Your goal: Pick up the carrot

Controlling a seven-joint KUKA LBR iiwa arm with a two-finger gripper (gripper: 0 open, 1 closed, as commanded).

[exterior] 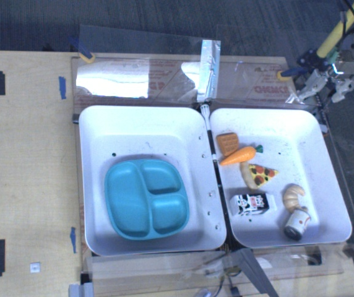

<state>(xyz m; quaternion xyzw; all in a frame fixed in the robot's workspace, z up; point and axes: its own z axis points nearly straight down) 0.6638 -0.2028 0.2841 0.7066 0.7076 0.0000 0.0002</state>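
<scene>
Gripper (325, 86) sits at the upper right of the frame, beyond the far right corner of the right bin (325, 166), among yellow and blue cables; whether it is released or clenched cannot be told at this size, and nothing is seen in its grasp; it is well apart from the carrot.

Two shallow white bins lie side by side across the middle of the frame; the left bin (96, 141) holds a teal divided plate (146, 198) with three compartments, lying toward its lower middle.

In the right bin, the carrot (239, 155) lies in the upper left part, close against the dividing wall, orange with a small green top pointing to the right, tilted so that the green end is higher in the frame; a tan waffle-like cracker (227, 143) touches it just above; a pizza slice (259, 174) lies just below it; a small black and white carton (251, 203) rests lower still, near the divider; a croissant (293, 194) lies to the right of the carton; a small bottle (296, 223) lies just below the croissant, at the lower right.
</scene>
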